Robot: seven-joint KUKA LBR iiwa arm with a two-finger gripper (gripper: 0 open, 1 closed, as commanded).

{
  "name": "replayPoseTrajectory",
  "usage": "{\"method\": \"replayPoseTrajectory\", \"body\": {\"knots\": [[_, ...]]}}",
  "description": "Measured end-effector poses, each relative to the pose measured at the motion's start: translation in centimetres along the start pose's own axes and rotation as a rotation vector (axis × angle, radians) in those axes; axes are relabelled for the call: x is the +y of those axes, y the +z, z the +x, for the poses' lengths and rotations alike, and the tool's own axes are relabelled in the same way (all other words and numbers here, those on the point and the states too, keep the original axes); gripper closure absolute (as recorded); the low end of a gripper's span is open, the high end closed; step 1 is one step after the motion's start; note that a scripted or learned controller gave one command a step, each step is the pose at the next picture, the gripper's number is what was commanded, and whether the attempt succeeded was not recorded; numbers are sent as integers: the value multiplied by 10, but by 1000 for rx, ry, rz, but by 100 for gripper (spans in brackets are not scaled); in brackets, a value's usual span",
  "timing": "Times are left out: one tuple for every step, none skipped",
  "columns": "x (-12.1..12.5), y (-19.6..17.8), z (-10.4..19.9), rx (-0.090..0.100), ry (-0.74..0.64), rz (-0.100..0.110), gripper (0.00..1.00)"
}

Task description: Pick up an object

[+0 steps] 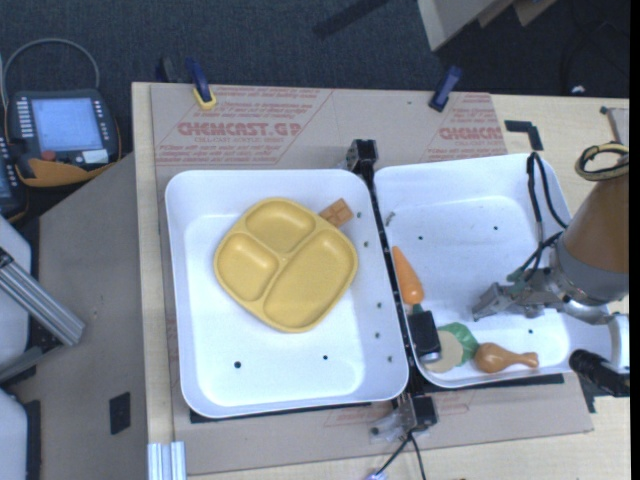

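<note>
gripper (497,301) sits low over the right bin (470,193), fingers spread, nothing between them. candidates lie at that bin's near-left: carrot (406,274) along the left wall, black block (423,334) just nearer, green piece (458,337) and drumstick (504,357) by the near edge. left bin (200,298) has a yellow divided plate (285,264), brown block (336,211) at its far-right rim.

Dark carpet floor (250,18) beyond bench (300,118)
</note>
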State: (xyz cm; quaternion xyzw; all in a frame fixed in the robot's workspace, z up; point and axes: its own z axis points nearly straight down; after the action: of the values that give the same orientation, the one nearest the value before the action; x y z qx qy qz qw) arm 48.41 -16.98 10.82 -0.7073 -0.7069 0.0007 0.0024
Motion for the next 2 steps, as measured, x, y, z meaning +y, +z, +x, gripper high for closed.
{"method": "replayPoseTrajectory", "body": {"knots": [[1,20,-1,-1,1,-3,0],[5,6,0,-1,0,-16,100]]}}
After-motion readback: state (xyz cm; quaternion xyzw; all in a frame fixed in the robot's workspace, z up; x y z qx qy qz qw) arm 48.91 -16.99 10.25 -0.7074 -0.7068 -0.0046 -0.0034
